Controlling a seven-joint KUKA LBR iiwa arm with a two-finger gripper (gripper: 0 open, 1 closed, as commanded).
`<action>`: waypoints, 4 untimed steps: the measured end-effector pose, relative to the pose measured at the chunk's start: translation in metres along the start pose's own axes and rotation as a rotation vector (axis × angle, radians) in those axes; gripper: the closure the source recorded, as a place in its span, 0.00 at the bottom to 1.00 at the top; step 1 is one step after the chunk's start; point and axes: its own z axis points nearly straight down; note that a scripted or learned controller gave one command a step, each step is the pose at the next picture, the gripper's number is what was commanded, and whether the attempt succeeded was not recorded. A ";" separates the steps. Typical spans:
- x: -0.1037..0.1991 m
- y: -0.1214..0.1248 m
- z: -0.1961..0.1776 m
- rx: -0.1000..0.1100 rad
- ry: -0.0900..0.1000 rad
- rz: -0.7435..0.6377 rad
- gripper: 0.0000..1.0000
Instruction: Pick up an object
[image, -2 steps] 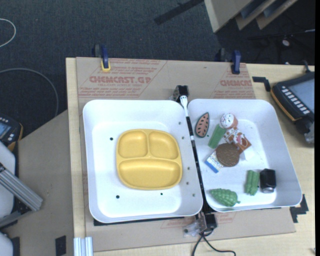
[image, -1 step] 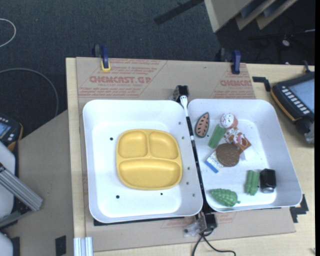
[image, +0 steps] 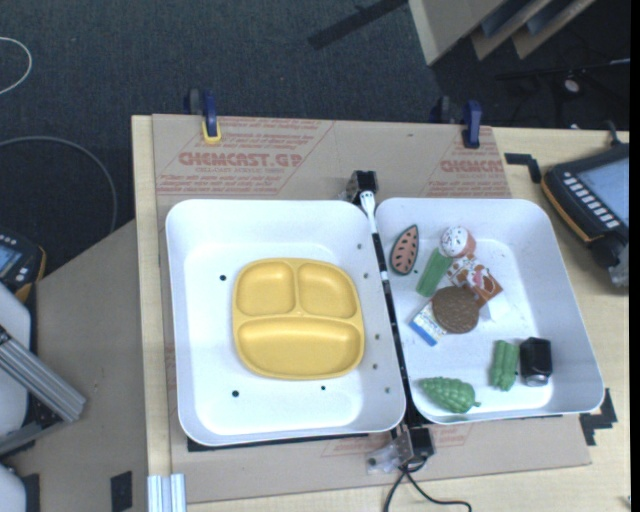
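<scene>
The right bin (image: 560, 260) holds several small objects. A watermelon slice (image: 404, 250) lies near its left wall, with a green cylinder (image: 434, 272) and a white round ball (image: 456, 240) beside it. A brown round cookie (image: 457, 310) sits on a red and white packet (image: 477, 280), next to a white and blue card (image: 424, 325). Toward the front lie a small green pickle (image: 502, 364), a black block (image: 535, 360) and a bumpy green piece (image: 448, 394).
The left bin (image: 200, 400) holds a yellow divided plate (image: 297, 318). Blue clamps (image: 208, 112) (image: 471, 124) pin the cardboard at the back. A tablet-like device (image: 600, 195) lies at the right edge, and a cable (image: 405, 480) runs off the front.
</scene>
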 end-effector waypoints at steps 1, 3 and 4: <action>0.000 0.000 0.001 0.000 0.000 0.000 1.00; 0.000 0.000 0.006 0.000 0.000 0.000 1.00; 0.000 0.000 0.006 -0.001 0.000 0.000 1.00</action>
